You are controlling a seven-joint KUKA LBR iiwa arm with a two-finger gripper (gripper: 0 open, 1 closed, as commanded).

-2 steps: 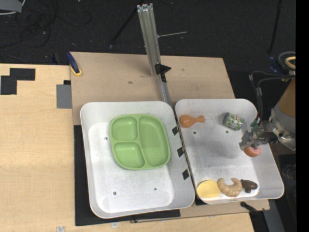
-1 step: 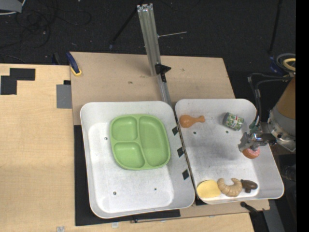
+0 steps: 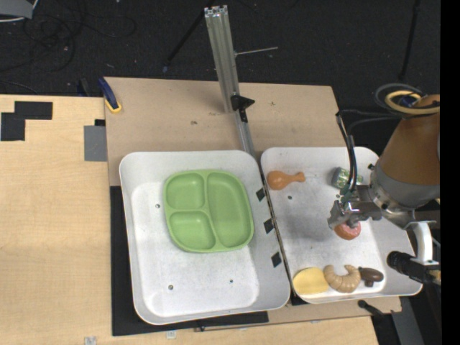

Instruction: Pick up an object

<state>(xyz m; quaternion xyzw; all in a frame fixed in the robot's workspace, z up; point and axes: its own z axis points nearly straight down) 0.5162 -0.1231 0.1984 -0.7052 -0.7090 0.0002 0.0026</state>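
The hand (image 3: 348,218) hangs over a small red object (image 3: 348,231) in the right bin (image 3: 316,264); its grip cannot be told, and no writing is readable.

Plenty of open floor in the middle of the right white bin (image 3: 309,221), but the orange drumstick-shaped toy (image 3: 284,180) crowds the top-left and the yellow, tan croissant-like and brown pieces (image 3: 343,279) clutter the bottom edge.
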